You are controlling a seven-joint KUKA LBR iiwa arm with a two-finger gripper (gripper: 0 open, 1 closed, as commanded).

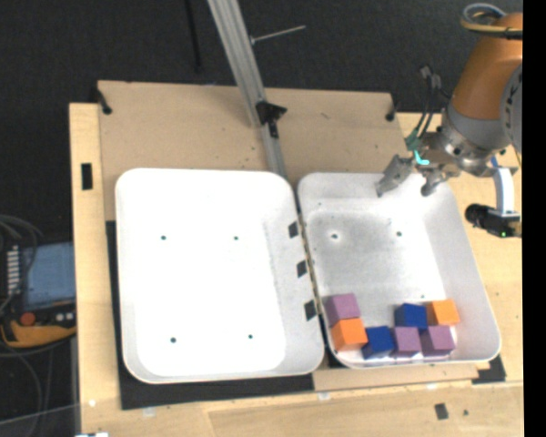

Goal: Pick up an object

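Several small blocks lie along the near edge of the right bin [455,244]: a purple block [342,306], an orange block [349,332], a blue block [379,340], another purple block [407,339], a blue block [411,316], an orange block [444,312] and a purple block [438,338]. My gripper [408,181] hangs over the far edge of the right bin, well away from the blocks. Its two fingers are spread apart with nothing between them.
The left bin [209,271] sits beside the right one, joined by black clips along the shared edge. A slanted metal rail [246,71] rises from the bench behind the bins. A handheld controller and cables [32,289] lie off the bench at left.
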